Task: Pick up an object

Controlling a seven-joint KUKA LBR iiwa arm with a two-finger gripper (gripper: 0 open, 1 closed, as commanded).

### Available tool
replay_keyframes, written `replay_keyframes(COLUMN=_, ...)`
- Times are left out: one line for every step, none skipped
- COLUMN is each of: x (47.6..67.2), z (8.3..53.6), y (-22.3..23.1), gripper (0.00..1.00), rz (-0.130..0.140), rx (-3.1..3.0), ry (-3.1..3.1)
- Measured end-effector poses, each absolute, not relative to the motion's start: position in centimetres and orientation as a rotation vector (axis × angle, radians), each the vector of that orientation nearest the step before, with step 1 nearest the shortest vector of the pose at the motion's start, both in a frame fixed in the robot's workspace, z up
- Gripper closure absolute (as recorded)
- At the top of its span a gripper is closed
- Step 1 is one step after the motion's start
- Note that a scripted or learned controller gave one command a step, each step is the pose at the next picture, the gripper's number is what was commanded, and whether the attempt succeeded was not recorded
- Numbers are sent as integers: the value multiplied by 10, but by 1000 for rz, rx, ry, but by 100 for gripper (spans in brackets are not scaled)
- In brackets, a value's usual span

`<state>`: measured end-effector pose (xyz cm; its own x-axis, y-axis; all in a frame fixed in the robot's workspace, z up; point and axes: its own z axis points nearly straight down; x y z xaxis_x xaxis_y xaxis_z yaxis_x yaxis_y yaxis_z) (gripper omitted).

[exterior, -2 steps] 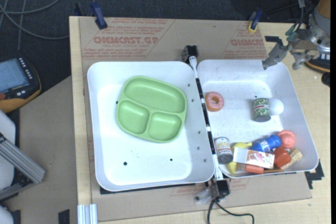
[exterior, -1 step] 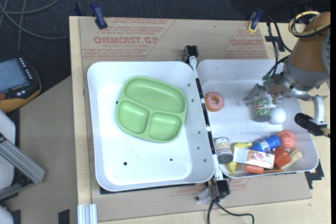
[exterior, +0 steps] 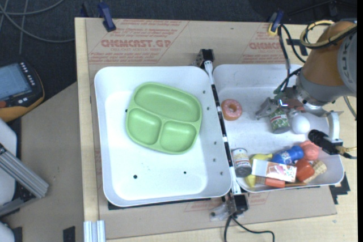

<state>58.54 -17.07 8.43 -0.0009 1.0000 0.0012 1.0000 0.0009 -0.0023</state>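
Claw [exterior: 271,110] mid right bin [exterior: 249,73], toys [exterior: 283,164] crowding near edge

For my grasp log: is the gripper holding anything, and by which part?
It cannot be told. The gripper is low in the right bin, right above a small green can, but no grasp is visible.

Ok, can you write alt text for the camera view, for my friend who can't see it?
A grey robot arm's gripper hangs over the right bin, beside a pink donut and a pile of toy food. The left bin holds a green divided plate.
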Motion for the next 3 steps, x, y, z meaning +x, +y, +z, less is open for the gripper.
replay_keyframes(x=586, z=95, y=-171, gripper=100, rz=0, rx=-2221, ry=-2221)
replay_keyframes(x=614, z=88, y=-108, gripper=100, rz=0, rx=-2229, ry=-2224)
replay_keyframes(x=622, z=186, y=-36, gripper=100, rz=-3, rx=-2220, ry=-2224)
